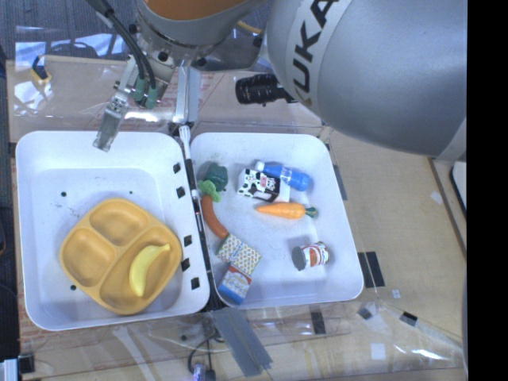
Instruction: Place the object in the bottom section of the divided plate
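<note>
In the left bin [48, 165], banana [148, 267] lying in bottom section of yellow divided plate [99, 230]; placement apparently done. End effector state: cannot tell. Next move: probably just withdrawing clear, without nudging the plate.

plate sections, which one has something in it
The bottom right section of the yellow divided plate holds a banana; the other two sections hold nothing.
</note>
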Controlling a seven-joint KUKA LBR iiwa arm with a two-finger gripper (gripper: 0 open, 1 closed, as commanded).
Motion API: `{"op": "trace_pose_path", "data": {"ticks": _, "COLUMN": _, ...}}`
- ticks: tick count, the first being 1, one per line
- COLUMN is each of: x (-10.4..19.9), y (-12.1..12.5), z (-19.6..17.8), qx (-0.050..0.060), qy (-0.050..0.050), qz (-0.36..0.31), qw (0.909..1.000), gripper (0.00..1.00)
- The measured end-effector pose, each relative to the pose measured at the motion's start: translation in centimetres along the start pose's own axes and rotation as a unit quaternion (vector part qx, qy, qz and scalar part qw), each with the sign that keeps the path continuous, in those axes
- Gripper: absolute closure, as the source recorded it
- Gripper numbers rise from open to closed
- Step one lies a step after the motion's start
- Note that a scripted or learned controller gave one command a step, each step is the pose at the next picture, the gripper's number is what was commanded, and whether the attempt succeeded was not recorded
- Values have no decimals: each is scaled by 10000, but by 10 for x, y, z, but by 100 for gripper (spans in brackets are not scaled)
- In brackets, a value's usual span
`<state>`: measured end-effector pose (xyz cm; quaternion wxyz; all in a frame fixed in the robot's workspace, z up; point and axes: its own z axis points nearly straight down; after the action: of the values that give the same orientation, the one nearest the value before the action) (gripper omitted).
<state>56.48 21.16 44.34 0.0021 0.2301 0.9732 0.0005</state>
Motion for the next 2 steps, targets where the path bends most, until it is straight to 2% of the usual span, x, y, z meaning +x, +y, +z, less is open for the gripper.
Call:
{"op": "trace_pose_path", "data": {"ticks": 1, "x": 0, "y": 0, "z": 0, "qx": 0, "qy": 1, "qz": -3, "qw": 10000, "gripper": 0}}
{"op": "trace_pose_path", "data": {"ticks": 2, "x": -27, "y": 21, "z": 0, "qx": -3, "qy": -3, "qz": -3222, "qw": 9467, "gripper": 0}}
